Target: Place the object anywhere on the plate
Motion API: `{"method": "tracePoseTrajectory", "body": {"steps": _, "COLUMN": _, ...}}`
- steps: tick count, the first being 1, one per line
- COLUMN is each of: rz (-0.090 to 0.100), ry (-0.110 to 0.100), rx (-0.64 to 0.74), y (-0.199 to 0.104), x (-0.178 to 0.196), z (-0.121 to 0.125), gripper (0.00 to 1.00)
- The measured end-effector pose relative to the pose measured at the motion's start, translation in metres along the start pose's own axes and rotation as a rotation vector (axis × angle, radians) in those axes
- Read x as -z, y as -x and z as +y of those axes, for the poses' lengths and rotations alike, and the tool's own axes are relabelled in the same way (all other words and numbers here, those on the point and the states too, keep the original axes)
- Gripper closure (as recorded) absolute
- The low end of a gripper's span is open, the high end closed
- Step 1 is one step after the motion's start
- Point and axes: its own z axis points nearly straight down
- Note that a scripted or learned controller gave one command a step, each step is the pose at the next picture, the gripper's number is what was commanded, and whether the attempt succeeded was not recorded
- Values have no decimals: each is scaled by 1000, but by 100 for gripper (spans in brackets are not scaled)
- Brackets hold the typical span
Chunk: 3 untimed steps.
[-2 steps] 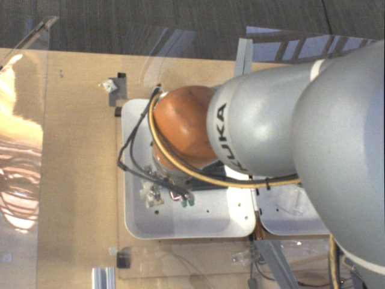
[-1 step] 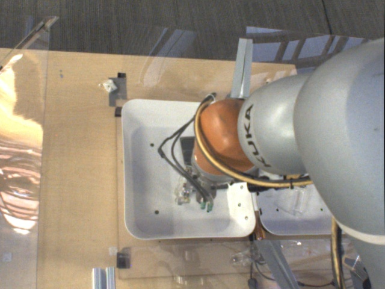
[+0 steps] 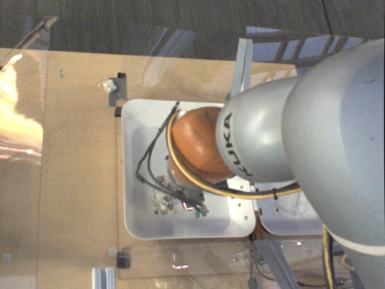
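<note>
Camera view looks down on the grey arm (image 3: 301, 131) reaching in from the right, its orange band (image 3: 195, 143) over the left white bin (image 3: 135, 179) on the counter (image 3: 66, 161). Its pincer (image 3: 180, 202) hangs low in that bin — whether it is open or closed I cannot tell. Task object and plate cannot be made out — the arm covers much of both bins.

The arm (image 3: 283, 137) covers most of the left bin (image 3: 135, 221) and the right bin (image 3: 283, 224). Bare floor shows along the left bin's left and near sides; a cable (image 3: 150, 152) loops over it.
</note>
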Motion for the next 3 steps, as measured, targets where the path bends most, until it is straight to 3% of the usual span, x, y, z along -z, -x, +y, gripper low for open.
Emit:
{"method": "tracePoseTrajectory", "body": {"steps": 1, "rz": 6, "ry": 3, "rx": 552, "y": 66, "x": -2, "z": -1, "gripper": 100}}
{"method": "tracePoseTrajectory", "body": {"steps": 2, "rz": 9, "ry": 4, "rx": 718, "y": 146, "x": -6, "z": -23, "gripper": 100}}
{"method": "tracePoseTrajectory", "body": {"steps": 3, "rz": 14, "ry": 11, "rx": 1091, "y": 165, "x": 52, "z": -14, "gripper": 100}}
